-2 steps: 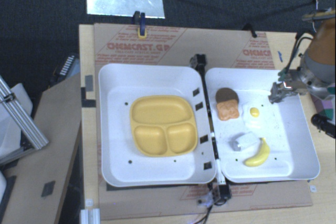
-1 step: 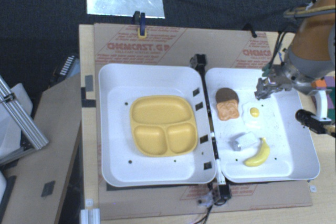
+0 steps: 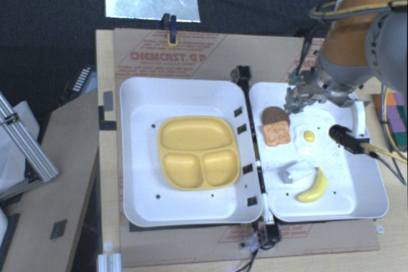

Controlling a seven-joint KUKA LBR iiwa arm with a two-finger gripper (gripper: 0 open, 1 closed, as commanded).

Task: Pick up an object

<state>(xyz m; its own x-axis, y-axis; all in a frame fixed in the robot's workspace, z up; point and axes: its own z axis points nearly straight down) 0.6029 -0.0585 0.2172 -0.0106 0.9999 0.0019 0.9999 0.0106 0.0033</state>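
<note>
Just below the fingers (image 3: 294,100), brown cookie (image 3: 275,114), untouched, right bin (image 3: 357,200)

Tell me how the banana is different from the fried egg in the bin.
The banana is yellow all over, while the fried egg is white with a small yellow yolk in the middle. The banana is long and curved; the fried egg is a flat, roundish patch. The banana lies near the front of the right bin, the fried egg farther back, closer to the gripper. Both are toy foods lying in the same white bin.
</note>
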